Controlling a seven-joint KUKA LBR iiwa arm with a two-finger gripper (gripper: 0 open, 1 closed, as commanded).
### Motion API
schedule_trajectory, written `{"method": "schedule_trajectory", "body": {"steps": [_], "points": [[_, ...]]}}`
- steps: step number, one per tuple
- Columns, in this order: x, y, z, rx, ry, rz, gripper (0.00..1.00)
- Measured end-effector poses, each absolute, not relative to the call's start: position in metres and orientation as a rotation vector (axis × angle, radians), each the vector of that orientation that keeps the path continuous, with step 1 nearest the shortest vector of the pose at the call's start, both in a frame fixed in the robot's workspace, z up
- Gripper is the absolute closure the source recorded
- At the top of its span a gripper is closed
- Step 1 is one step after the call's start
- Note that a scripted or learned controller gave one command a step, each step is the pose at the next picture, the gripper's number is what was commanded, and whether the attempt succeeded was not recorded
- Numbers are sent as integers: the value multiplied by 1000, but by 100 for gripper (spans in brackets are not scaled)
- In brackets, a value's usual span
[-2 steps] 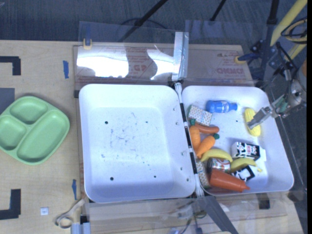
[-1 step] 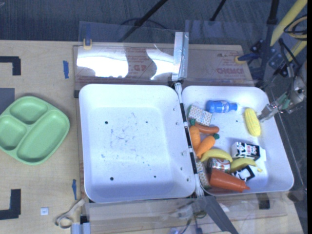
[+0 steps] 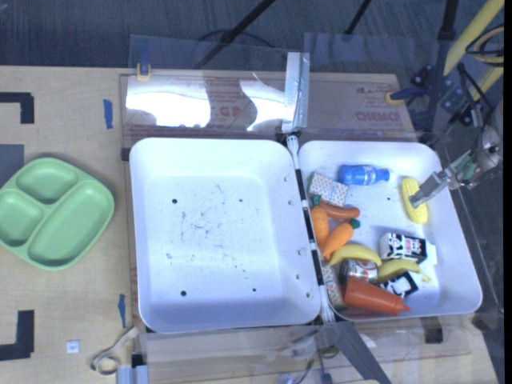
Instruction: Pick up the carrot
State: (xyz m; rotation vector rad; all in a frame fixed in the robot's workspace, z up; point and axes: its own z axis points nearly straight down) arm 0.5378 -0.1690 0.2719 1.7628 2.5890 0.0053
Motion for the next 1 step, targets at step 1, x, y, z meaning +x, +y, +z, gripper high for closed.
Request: {"method": "schedule_trajectory", "body": {"steps": [1], "points": [[501,-76,184,1818,2563,1,0]]}}
